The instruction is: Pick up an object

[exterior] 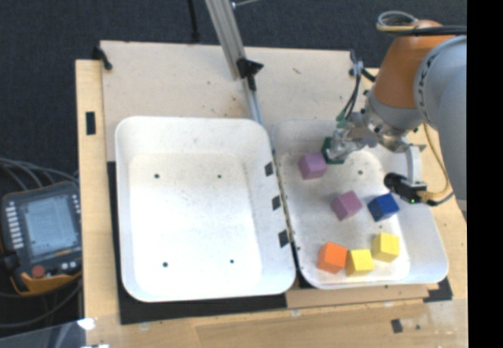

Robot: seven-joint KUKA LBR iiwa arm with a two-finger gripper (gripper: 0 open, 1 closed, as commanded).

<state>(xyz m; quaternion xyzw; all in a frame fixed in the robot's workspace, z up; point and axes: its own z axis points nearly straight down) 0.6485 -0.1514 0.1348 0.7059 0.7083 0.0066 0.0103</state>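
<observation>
My gripper point(336, 152) hangs low over the far part of the right bin point(424, 264), its tip just right of a purple block point(312, 166). Whether it touches that block is unclear. A second purple block point(346, 204) lies near the bin's middle, with a blue block point(383, 206) to its right. Along the near edge sit an orange block point(332, 257) and two yellow blocks point(361, 261) point(385, 247).
The left bin point(196, 205) sits beside the right one. A slanted metal rail point(224, 20) runs from the top of the view down to the gap between the bins. A control pendant point(43, 228) lies off the bench at left.
</observation>
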